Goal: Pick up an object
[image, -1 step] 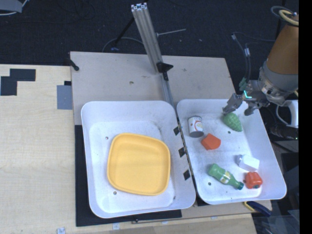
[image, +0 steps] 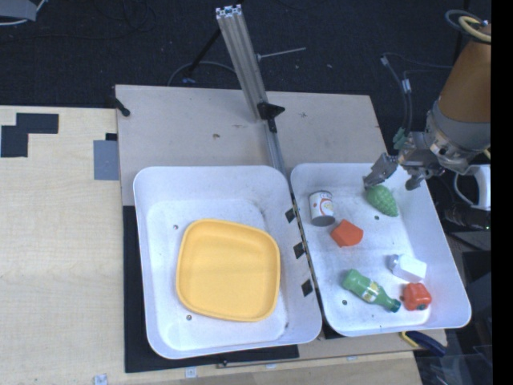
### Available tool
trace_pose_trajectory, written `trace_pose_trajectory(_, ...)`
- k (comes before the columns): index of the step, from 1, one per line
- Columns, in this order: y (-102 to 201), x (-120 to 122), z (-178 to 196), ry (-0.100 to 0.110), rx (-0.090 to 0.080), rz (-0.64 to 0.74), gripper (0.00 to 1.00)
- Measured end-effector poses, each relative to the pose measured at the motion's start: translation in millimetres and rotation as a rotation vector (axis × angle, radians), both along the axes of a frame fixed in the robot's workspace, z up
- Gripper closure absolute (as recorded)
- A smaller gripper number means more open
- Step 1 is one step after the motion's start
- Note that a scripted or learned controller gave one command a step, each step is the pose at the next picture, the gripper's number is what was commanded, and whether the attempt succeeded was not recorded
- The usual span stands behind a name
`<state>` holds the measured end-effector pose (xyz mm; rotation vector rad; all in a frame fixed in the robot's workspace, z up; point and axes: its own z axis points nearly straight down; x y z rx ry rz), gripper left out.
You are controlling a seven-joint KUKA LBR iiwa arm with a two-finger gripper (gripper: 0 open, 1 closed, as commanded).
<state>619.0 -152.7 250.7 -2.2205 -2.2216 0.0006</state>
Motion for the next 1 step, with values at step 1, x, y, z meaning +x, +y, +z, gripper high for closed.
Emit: trace_pose_trajectory(1, -0.7, -2.8, -42.7, 0.003, 0.001, 0.0, 0.0)
